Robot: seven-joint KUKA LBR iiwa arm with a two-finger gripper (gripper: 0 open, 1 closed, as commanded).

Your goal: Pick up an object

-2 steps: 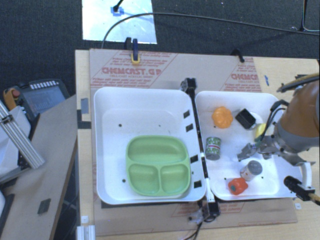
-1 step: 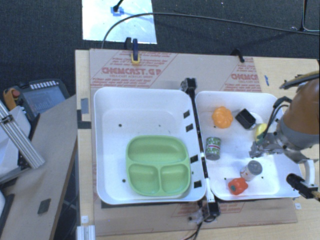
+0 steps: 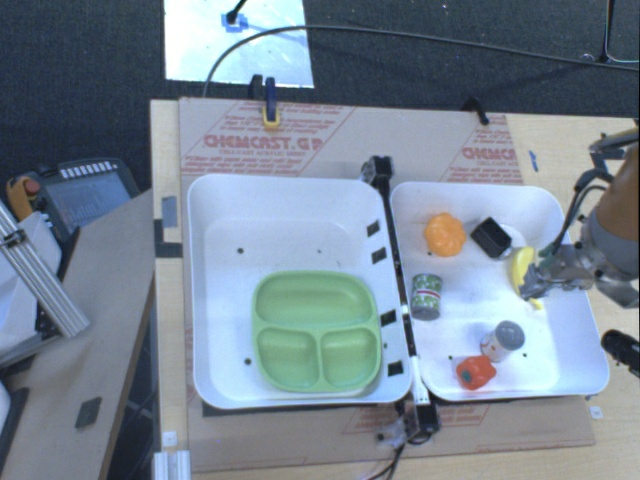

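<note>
The right bin [image 3: 573, 320] holds several small objects. An orange round fruit [image 3: 445, 234] and a black block [image 3: 490, 236] lie at its far side. Against the right wall lies a yellow banana-like piece [image 3: 522, 264]. My gripper [image 3: 533, 286] reaches in from the right and sits low, right beside and partly over the yellow piece. A green-and-white can [image 3: 427, 295] stands near the bin's left wall. Towards the front lie a small bottle with a grey cap [image 3: 503, 338] and a red-orange piece [image 3: 476, 371].
The left bin [image 3: 215, 268] holds a green divided plate [image 3: 316, 330] in its front half. A black clip-lined divider [image 3: 392, 268] joins the two bins. Cables run across the dark floor behind the bench, and a grey table with a pendant [image 3: 85, 196] stands at the left.
</note>
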